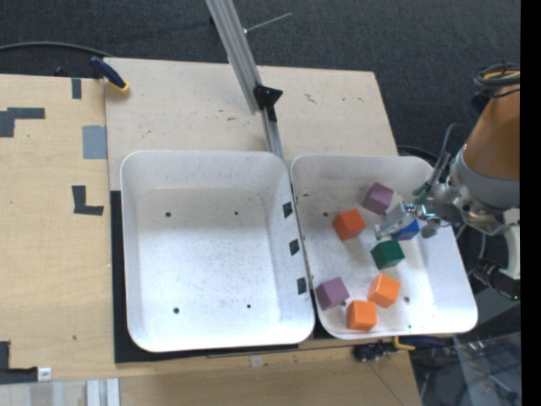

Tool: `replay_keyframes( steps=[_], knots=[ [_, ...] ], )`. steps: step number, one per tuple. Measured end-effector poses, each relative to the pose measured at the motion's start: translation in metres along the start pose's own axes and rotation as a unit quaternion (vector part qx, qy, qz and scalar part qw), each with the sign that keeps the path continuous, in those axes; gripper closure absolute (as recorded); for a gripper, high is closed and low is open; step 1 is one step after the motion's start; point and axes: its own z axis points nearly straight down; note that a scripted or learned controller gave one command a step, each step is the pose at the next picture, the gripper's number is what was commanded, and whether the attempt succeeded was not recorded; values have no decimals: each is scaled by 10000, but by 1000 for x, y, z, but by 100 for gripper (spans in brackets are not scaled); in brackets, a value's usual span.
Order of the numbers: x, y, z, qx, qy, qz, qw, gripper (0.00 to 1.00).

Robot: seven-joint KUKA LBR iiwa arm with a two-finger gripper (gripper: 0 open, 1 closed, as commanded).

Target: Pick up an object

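Observation:
Several small blocks lie in the right bin [439, 307]: a purple block [379, 198] at the back, an orange block [348, 224] left of centre, a green block [388, 253], a second purple block [331, 292], and two orange blocks [385, 289] [362, 315] near the front. My gripper [399, 224] reaches in from the right and hangs low over the middle of this bin, just above the green block. A blue block [409, 230] shows right beside the gripper's tip, partly covered by it.
The left bin [135, 227] sits beside the right one, with a shared rim between them. A slanted metal pole [241, 53] crosses the bench behind the bins. Cables hang at the right of the bench.

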Motion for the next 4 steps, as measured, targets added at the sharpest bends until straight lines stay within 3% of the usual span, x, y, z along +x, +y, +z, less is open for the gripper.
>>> replay_keyframes(
  steps=[1, 3, 4],
  knots=[
    [0, 1, -2, -22, -5, -7, 10000, 0],
    [2, -5, 85, 3, -1, -3, 10000, 0],
    [3, -1, 128, -83, -25, 1, 10000, 0]
  ],
)
